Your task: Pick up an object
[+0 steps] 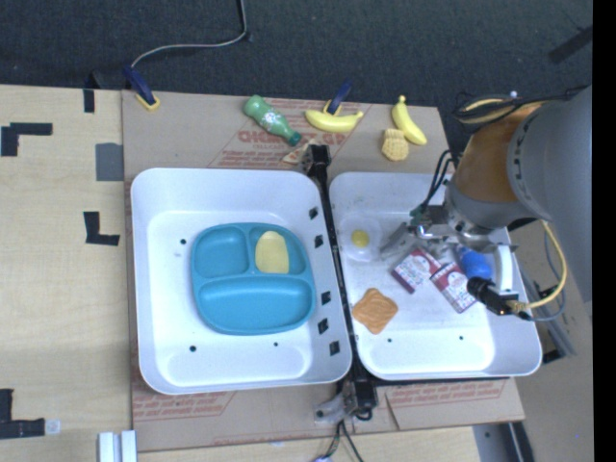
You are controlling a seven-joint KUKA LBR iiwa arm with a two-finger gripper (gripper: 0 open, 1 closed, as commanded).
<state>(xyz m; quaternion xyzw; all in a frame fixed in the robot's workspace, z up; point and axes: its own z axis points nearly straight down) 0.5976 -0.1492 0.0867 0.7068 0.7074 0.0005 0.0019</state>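
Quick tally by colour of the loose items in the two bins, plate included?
Blue: 1, plate
Yellow: 2, piece on plate, small round piece
Orange-brown: 1, cracker
Red-and-white: 2, packets
Total: 6

A: From where is the scene viewed?
B: From above, at a slant; both white bins, the left bin (154, 258) and the right bin (500, 354), are taken in together with the tabletop (58, 287).
A: How near?
B: Moderately far; the arm (510, 162) is seen entering from the right edge.
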